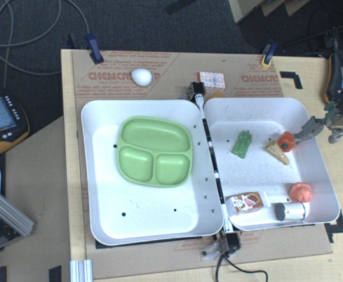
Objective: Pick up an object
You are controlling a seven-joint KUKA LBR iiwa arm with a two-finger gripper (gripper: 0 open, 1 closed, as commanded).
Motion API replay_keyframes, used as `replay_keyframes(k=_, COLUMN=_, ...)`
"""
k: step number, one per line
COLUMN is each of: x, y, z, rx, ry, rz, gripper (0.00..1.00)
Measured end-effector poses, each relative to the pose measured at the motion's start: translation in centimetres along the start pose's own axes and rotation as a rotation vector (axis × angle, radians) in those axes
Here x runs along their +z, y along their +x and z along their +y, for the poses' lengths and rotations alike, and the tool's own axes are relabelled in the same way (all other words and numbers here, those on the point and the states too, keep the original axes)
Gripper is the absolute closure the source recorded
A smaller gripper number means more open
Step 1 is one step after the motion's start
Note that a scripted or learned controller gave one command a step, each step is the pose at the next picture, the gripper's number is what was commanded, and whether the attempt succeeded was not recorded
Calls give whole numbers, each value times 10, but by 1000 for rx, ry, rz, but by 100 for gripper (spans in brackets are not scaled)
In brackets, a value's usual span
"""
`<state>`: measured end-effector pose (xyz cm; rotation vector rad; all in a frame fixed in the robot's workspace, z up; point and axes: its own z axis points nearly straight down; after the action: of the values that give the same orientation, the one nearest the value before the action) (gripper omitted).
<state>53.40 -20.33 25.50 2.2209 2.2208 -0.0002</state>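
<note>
White right bin, gripper over its right rim, open centre.

arm: running off the right edge, most of it cut away
hand: too small and blurred to read how its fingers are standing
carton: label printing too small to make out
handheld screen: being clipped by the left edge

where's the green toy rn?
The green toy lies in the right bin, in its upper left part, near the divider between the bins and left of the pizza-slice toy.
</note>
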Motion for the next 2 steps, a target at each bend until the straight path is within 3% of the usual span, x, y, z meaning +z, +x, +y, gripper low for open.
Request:
replay_keyframes(k=1, x=87, y=-18, z=38, rx=-1, ry=3, rz=2, gripper=0)
replay_keyframes(k=2, x=172, y=-10, z=67, rx=-4, ry=5, rz=8, gripper=0)
